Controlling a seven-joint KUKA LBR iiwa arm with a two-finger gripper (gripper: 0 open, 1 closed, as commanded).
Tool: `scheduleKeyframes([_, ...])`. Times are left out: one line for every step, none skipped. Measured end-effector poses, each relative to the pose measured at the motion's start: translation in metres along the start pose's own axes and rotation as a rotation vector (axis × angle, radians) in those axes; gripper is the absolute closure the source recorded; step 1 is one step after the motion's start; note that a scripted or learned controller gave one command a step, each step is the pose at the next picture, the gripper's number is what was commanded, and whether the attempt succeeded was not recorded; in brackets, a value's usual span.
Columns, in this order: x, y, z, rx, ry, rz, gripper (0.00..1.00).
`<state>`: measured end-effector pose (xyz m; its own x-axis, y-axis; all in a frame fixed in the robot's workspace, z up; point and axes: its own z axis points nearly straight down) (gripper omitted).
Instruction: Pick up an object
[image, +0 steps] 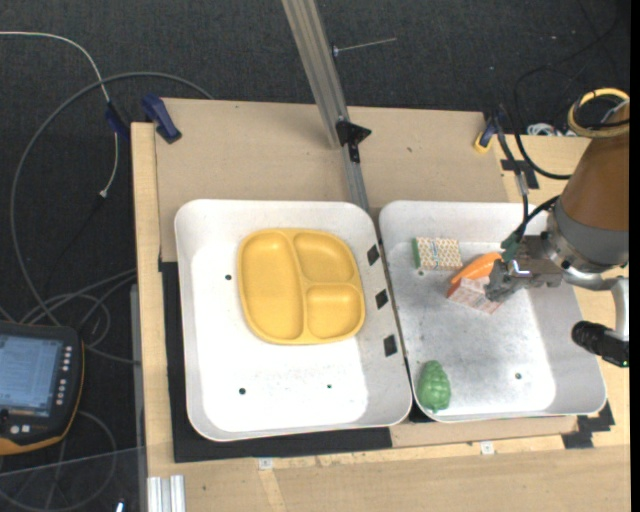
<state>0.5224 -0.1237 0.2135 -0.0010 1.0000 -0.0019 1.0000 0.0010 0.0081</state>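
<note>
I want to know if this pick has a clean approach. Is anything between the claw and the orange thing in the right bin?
Nothing visible does. The claw sits right at the orange thing, on its right side. The patterned box lies just to its upper left, away from the claw, and the green thing is well below.

One camera hangs above the bench and looks down at a slant, far enough back to take in both white bins side by side, the bench edges and some dark floor. The arm comes in from the right.
</note>
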Motion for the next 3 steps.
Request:
scheduleKeyframes([0.004, 0.003, -0.064, -0.001, 0.000, -0.002, 1.00])
scheduleKeyframes([0.054, 0.001, -0.062, 0.009, 0.004, -0.005, 1.00])
scheduleKeyframes([0.102, 0.016, -0.056, 0.008, 0.004, -0.005, 1.00])
